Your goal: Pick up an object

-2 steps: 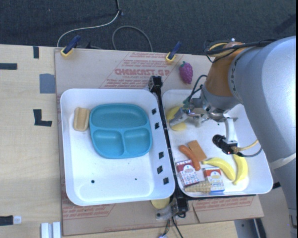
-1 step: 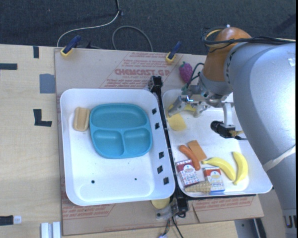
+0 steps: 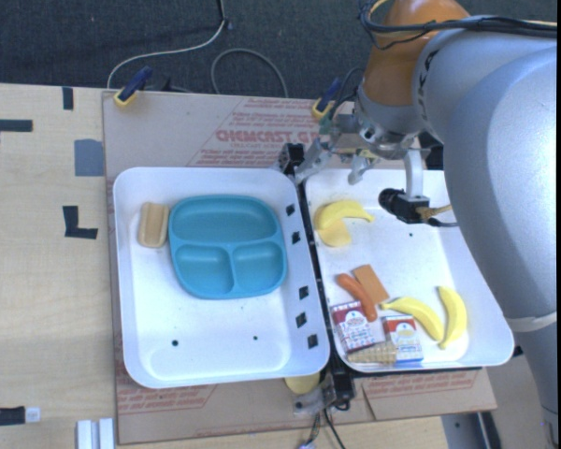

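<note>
A grey robot arm with an orange band reaches in from the right, and its claw (image 3: 341, 162) hangs over the far inner corner of the right white bin (image 3: 481, 293), close to the divider between the two bins. Whether the claw is released or clenched cannot be told, because the wrist hardware hides its tips; nothing is visibly held. The nearest thing to the claw is a small yellow banana-shaped toy (image 3: 338, 221), lying just below it on the bin floor, apart from it. Further from the claw, toward the near side of the same bin, lie two orange sticks (image 3: 363, 290) side by side, then two red-and-white cartons (image 3: 378, 333) with a waffle cone (image 3: 374, 353) beside them, and two more yellow bananas (image 3: 435, 315) to the right. To the claw's left, across the divider, the left white bin (image 3: 131, 279) holds a blue sectioned plate (image 3: 227, 246), with a tan bread slice (image 3: 152, 224) touching the plate's far left edge. Both bins rest on a cardboard sheet (image 3: 215, 129) on a wooden bench (image 3: 37, 279).
</note>
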Controlling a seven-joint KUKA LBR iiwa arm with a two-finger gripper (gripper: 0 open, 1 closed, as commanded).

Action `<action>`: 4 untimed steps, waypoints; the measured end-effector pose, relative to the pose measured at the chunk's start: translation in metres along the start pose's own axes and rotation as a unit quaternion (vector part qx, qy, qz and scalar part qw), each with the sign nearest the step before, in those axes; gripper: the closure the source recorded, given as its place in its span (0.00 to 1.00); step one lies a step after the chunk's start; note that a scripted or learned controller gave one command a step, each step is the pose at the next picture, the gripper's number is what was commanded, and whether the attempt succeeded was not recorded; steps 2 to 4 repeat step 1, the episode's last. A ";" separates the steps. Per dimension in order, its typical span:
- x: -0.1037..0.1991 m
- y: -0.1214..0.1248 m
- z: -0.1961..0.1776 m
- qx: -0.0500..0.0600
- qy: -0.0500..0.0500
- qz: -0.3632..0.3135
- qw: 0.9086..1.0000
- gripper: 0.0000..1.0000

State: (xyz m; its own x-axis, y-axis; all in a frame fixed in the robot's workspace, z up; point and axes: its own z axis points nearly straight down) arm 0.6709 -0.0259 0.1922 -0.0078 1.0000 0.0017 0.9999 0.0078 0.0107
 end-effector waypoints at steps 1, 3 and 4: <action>-0.013 -0.081 0.007 0.009 -0.001 0.005 1.000 0.00; -0.013 -0.081 0.007 0.009 -0.001 0.005 1.000 0.00; -0.013 -0.081 0.007 0.009 -0.001 0.005 1.000 0.00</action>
